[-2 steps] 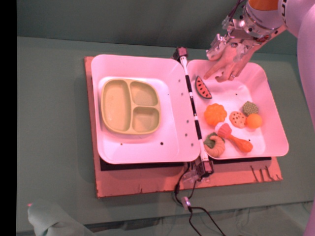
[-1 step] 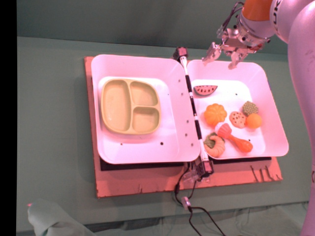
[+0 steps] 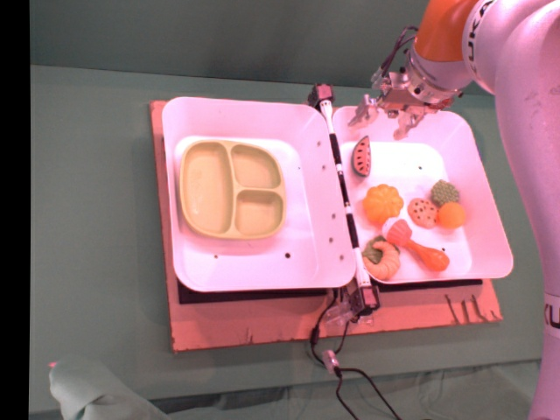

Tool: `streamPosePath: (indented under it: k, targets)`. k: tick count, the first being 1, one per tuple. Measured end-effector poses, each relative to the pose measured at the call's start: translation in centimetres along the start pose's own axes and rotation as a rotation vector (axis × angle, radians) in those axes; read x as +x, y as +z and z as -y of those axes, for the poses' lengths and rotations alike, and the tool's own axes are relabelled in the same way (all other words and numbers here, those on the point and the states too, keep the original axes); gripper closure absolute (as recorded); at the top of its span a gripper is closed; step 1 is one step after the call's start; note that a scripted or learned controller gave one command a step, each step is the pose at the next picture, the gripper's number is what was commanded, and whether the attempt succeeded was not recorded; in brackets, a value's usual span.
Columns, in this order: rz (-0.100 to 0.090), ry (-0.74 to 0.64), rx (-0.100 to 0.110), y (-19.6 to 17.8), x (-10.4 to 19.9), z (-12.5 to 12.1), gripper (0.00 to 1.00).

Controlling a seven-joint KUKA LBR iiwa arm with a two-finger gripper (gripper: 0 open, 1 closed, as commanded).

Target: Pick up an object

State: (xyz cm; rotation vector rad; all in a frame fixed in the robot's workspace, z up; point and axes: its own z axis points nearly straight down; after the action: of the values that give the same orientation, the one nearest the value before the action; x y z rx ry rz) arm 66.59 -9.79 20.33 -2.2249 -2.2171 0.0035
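the things i could pick all lie loose in the right bin [image 3: 486, 261]: a watermelon slice [image 3: 361, 156] near its left wall, an orange pumpkin [image 3: 383, 203] mid-floor, a cookie [image 3: 423, 212] touching a green piece [image 3: 444, 191] and an orange ball [image 3: 451, 215], a shrimp-like toy [image 3: 381, 257] and a carrot-shaped piece [image 3: 418, 245] toward the front, spread apart enough, i judge, for a clean descent. my pincer [image 3: 386, 116] hangs above the bin's back rim, prongs splayed, carrying nothing. the left bin [image 3: 308, 261] holds a divided tray [image 3: 232, 189]. the only readable writing is "kuka" on the arm [image 3: 525, 77]. the bench [image 3: 96, 217] is green.
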Motion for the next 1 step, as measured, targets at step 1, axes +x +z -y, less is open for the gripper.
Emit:
streamPosePath:
  k: [1]
  targets:
    - [0.005, 0.002, -0.003, 5.84, -0.07, 0.46, 0.0]
